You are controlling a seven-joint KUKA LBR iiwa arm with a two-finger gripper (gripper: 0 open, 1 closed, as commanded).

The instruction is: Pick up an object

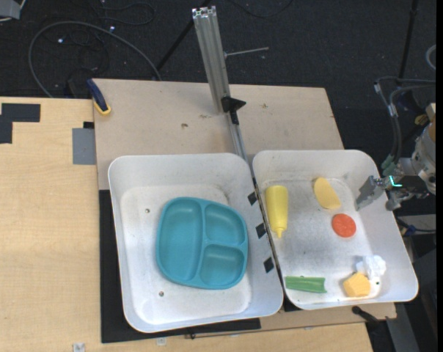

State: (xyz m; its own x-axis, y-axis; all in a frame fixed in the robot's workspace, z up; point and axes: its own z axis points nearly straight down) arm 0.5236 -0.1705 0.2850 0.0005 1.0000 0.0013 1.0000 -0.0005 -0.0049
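Note:
The right bin [302, 163] holds several small objects. A yellow squeeze bottle [276, 207] lies along its left side, and a yellow oval piece [326, 193] lies near the back. A red-orange disc [344, 226] sits right of centre. At the front are a green bar [305, 284], a yellow-orange block [357, 285] and a small white crumpled piece [373, 265]. My gripper [379, 193] hangs over the bin's right rim, beyond the disc, open, with nothing between its fingers.
The left bin [126, 196] holds a teal divided plate [202, 242]. A metal post [213, 57] rises behind the bins, and its thin rod runs down to the seam between them. Cables and a stand crowd the dark floor at the far right.

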